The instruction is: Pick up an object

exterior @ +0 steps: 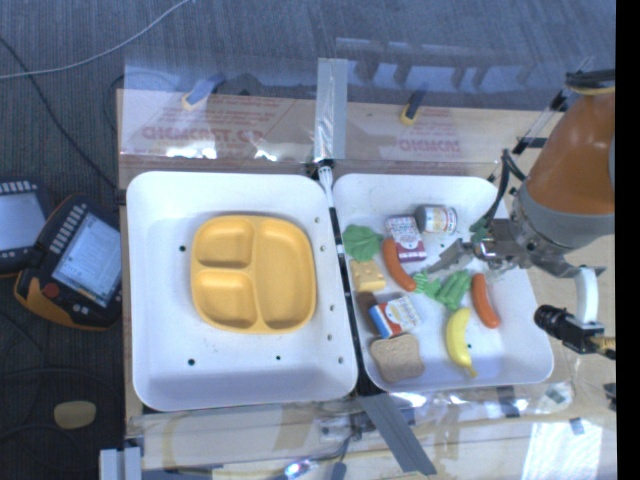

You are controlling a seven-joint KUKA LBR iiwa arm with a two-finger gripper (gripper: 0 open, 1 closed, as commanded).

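Bench (250, 133) w/ 2 white bins (150, 298), grey carpet (300, 13) behind

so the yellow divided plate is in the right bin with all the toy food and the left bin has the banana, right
Not quite. The camera view shows the yellow divided plate alone in the left bin. The toy food sits in the right bin, and the banana lies there too, near the front edge beside the slice of bread. So the two bins are swapped in your statement.
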